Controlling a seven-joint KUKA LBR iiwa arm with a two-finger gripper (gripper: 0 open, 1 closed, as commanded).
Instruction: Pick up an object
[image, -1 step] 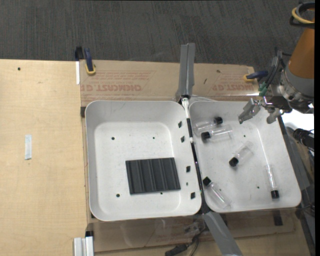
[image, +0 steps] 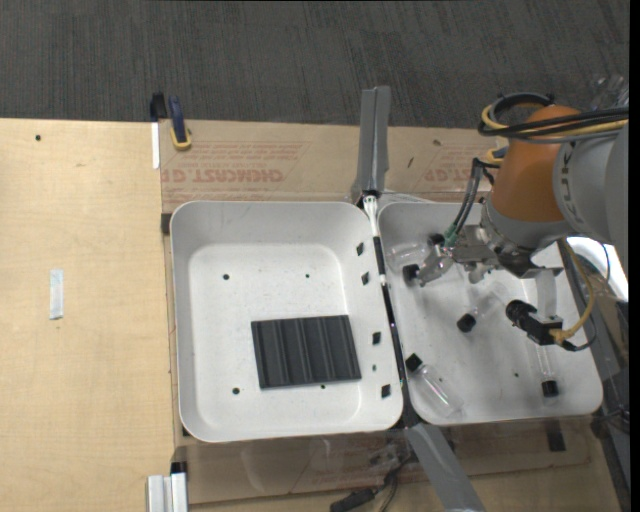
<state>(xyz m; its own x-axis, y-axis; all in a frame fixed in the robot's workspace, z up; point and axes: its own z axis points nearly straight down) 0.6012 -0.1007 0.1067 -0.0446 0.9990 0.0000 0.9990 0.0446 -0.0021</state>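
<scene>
1. Camera view, general layout. Two white bins are sitting side by side on the bench (image: 80, 420). The left bin (image: 182, 330) is carrying a dark ribbed slab (image: 305, 351), which is lying flat in the near half of its floor. The grey arm (image: 590, 190) is reaching in from the right and is hanging over the far half of the right bin (image: 500, 385).

2. Camera view, end effector. The end effector (image: 425, 268) is standing low over the far left part of the right bin, close to the divider between the bins. Its metal tip is pointing toward that divider. Whether it is clenched or released cannot be told at this slant, and nothing is visibly sitting in it.

3. Camera view, candidate objects. A small dark object (image: 465, 322) is resting on the right bin's floor. It is lying near the end effector, toward the near rim and slightly to the right, and the two are apart. A clear object (image: 433, 384) is lying further toward the near left corner of the same bin, with its long axis running diagonally. A second small dark piece (image: 548, 387) is sitting near the near right corner.

4. Camera view, governing relation. The small dark object is judged the nearest candidate. Reaching it is likely calling for a short shift toward the near rim before any descent. The slab is lying well apart, across the divider.
</scene>
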